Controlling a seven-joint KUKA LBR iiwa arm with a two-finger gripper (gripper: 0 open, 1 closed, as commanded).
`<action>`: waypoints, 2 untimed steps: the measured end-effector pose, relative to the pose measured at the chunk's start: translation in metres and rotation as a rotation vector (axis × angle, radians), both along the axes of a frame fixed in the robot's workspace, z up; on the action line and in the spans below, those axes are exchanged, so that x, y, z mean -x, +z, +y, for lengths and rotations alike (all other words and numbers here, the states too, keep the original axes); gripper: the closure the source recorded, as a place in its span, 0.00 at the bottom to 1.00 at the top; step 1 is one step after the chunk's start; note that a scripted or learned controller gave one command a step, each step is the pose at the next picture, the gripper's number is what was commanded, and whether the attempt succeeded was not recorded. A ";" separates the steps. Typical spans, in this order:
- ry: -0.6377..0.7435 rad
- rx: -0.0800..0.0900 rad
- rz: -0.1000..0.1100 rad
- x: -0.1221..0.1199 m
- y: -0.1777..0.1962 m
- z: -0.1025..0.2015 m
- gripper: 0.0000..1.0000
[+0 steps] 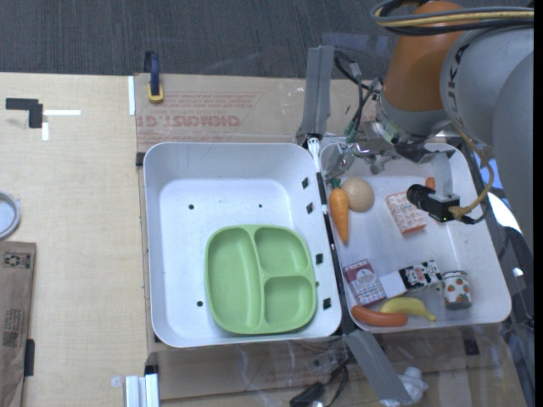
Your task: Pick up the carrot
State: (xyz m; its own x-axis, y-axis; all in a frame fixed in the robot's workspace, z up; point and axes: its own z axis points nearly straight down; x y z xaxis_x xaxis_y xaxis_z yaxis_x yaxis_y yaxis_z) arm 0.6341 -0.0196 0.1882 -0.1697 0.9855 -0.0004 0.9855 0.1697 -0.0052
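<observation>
Two risks ahead, judged from the layout alone. First, crowding of the carrot (339,214): lies along the left wall of the right bin (386,248), just left of centre-right in the frame, so close to that wall as to leave little room on that side. Could mean a strike on the rim, or a pinch that catches the edge and nothing else. Second, a neighbour: a beige ball (359,195) just beside the thick end, touching or nearly so, hard to say which. Could be nudged, or grabbed by mistake. Add to that a smooth, tapering shape, likely to slip out if gripped near the thin end.

Hangs above the upper left corner of the same bin, the tool (338,161), close over the carrot's thick end. Cannot tell how wide it stands; nothing seen held in it.

Long axis running nearly top to bottom in the frame, leaning slightly. Thick end uppermost, nearest the tool; pointed tip aimed at the lower edge of the frame, a touch to the right. Best taken across the thicker upper half, closing left to right, by this reckoning.
</observation>
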 end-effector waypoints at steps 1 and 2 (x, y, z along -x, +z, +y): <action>0.060 0.001 -0.001 0.004 0.016 -0.028 0.00; 0.118 0.000 0.003 0.045 -0.001 0.049 0.00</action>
